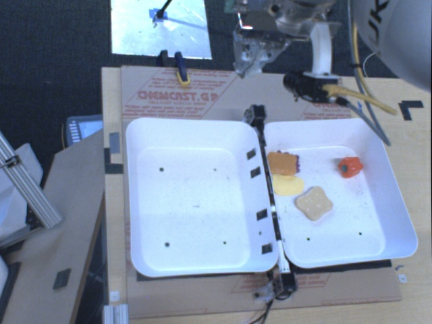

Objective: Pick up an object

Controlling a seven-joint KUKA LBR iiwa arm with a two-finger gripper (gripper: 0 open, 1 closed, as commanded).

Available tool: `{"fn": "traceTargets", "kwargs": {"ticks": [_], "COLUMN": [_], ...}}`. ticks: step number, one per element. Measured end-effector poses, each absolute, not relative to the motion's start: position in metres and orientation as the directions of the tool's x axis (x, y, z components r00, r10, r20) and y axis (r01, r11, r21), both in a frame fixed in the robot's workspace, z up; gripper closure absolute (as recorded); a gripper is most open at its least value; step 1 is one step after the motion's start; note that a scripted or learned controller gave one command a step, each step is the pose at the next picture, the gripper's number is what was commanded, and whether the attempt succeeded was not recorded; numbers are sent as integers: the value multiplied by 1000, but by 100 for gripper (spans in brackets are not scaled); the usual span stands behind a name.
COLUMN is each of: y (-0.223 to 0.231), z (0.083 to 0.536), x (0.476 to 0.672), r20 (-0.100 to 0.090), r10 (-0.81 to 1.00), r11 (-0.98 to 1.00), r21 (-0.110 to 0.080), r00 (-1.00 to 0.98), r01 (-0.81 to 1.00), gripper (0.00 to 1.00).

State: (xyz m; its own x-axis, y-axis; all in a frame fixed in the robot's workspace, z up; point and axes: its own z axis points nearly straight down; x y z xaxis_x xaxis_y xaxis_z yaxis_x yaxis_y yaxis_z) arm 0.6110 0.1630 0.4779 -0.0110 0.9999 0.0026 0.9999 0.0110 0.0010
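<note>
The right bin (378,241) holds several small items near its left side. An orange-brown waffle-like piece (283,163) lies by the divider, with a bit of purple behind its right edge. Just below it sits a flat yellow piece (289,185), and a tan toast-shaped piece (314,202) lies in front of that. A red-orange pepper-like item (349,167) rests toward the bin's right. My gripper (248,58) hangs high above the bench behind both bins, well away from these items, with nothing visible between its fingers.
The left bin (145,248) stands beside the right one, joined by a row of black clips (262,214). A shiny metal sheet (160,17) lies at the back left. A yellow-and-blue clamp (182,73) grips the board's far edge.
</note>
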Motion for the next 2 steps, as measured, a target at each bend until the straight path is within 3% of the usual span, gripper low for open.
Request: {"fn": "traceTargets", "kwargs": {"ticks": [1,2], "y": [237,234], "z": [341,409], "x": [608,656], "r20": [-1,3], "r10": [1000,1000], "r11": [11,5], "r21": [-13,10], "r00": [-11,-5], "r01": [1000,1000], "gripper": [100,100]}}
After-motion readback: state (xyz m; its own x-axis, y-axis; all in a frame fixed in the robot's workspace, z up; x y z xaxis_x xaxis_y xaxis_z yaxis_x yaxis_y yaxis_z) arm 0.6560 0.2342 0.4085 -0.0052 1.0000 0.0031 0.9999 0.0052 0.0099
